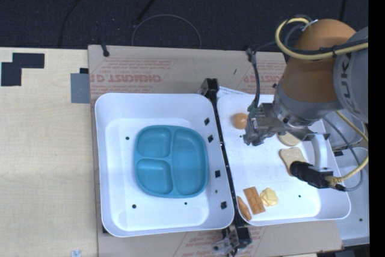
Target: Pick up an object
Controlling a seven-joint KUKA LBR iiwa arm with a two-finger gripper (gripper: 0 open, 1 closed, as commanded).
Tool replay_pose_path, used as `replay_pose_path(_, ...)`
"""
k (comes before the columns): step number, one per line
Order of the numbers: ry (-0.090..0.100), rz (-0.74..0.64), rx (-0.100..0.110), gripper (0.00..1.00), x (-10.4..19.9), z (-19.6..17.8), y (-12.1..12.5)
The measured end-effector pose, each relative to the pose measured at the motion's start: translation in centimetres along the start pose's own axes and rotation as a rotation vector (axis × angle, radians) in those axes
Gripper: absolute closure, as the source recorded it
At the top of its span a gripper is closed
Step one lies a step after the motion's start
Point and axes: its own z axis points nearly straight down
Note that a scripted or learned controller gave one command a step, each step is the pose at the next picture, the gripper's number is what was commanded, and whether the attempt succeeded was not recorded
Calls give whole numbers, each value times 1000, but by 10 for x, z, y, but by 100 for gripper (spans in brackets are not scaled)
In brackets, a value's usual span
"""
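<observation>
Bench carries two bins; gripper, finger state indeterminable, hovers in right bin beside orange ball, apparently approaching; next move requires descent.

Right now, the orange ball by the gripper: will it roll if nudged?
Probably. The orange ball looks round and smooth, so a nudge could send it off. It lies near the right bin's wall, which may stop it. Likely light for its size.

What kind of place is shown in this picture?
Probably a robotics lab test bench, not a kitchen. A grey arm reaches over two white bins on a cardboard-covered bench; one holds a blue divided plate, the other toy food pieces. Loose cables lie behind.
</observation>
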Motion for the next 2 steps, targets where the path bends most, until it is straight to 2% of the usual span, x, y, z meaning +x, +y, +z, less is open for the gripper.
replay_pose_path(1,-1,2,1,100,50,16,-5)
replay_pose_path(2,-1,1,-1,100,105,8,-8)
